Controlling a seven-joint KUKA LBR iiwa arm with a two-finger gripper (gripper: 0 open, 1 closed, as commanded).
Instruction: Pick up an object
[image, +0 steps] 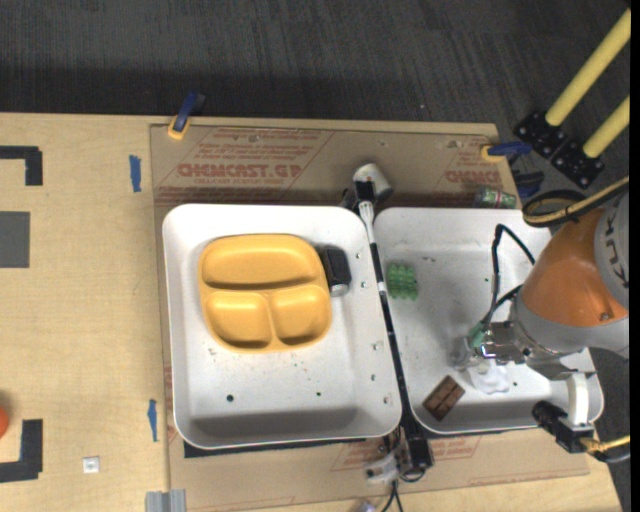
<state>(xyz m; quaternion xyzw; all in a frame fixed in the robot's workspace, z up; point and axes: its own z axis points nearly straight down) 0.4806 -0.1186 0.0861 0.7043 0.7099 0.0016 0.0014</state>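
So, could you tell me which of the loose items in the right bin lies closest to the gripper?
The white object, directly beneath the gripper near the bin's front. The brown block lies a little further left, and the green piece sits much further back.

"CHEMCAST GP" on cardboard sheet (240, 170)

Left bin (190, 330): a yellow divided tray (266, 290) is held, with a dark object (335, 268) touching its right edge.
Right bin (440, 250): a green block (401, 281) near the left wall, a brown block (444, 398) by the front wall.
Gripper (487, 352): seen low over the right bin, right of the brown block.
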